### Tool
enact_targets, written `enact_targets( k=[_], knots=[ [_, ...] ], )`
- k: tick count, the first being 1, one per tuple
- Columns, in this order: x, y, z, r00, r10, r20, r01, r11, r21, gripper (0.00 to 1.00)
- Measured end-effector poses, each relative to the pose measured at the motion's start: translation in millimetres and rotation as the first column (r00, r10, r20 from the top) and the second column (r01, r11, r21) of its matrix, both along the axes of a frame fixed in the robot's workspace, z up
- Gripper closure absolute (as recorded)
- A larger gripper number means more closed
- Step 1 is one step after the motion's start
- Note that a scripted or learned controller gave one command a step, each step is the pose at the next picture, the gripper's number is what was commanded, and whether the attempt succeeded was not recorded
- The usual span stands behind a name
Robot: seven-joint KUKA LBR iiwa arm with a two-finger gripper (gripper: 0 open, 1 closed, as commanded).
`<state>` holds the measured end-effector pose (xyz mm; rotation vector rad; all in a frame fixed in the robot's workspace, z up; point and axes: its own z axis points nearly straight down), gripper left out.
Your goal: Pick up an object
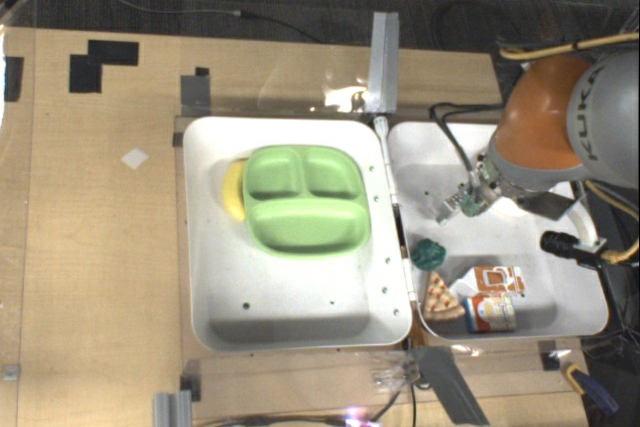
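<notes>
Over the right bin [560,315], the pincer [468,202] hovers above a green toy [429,253]; its state cannot be told.

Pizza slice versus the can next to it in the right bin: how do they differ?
The pizza slice is a flat orange-red wedge; the can is a rounded cylinder lying on its side. The slice sits nearer the bin divider, the can further right. Both rest at the right bin's near end, almost touching.
</notes>
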<state>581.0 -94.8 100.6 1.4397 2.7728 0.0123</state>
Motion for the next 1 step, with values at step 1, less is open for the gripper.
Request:
enact_targets(
  k=[1],
  knots=[
    [-59.9, -19.6, -10.4, 0.999, 0.041, -0.004, -0.041, 0.999, -0.001, 1.00]
  ],
)
